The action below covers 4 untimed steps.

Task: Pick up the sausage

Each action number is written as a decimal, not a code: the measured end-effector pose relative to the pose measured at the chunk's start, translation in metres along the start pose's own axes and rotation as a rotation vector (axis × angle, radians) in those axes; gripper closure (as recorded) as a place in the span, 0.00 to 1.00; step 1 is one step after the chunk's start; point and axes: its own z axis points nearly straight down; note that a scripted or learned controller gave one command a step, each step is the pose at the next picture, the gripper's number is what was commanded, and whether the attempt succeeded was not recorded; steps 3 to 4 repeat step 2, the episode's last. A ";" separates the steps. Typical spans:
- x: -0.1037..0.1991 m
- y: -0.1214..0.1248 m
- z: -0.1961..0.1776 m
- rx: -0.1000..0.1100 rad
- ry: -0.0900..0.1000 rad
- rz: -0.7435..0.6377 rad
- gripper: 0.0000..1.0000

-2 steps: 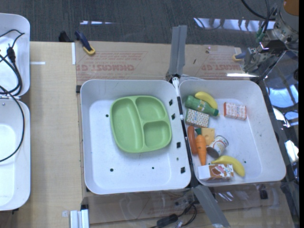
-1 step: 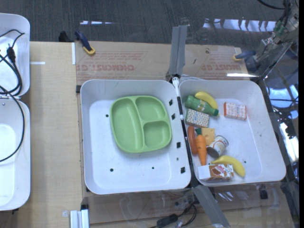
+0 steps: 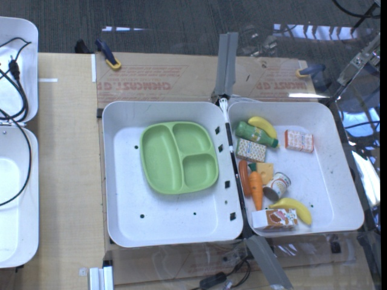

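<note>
You see the sausage lying untouched in the right bin beside the carrot; nothing is picked yet, so the whole task remains.

A green divided plate is lying in the left bin; a sausage is lying beside a carrot in the right bin.

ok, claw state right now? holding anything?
Claw: cannot be told from this frame. The sausage lies in the right bin beside the carrot, with nothing gripping it.
</note>
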 end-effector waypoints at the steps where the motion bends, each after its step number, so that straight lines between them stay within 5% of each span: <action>1: 0.037 -0.001 0.133 0.000 0.002 -0.033 1.00; 2: 0.070 -0.038 0.141 0.000 0.002 0.004 1.00; 4: 0.070 -0.038 0.141 0.000 0.002 0.004 1.00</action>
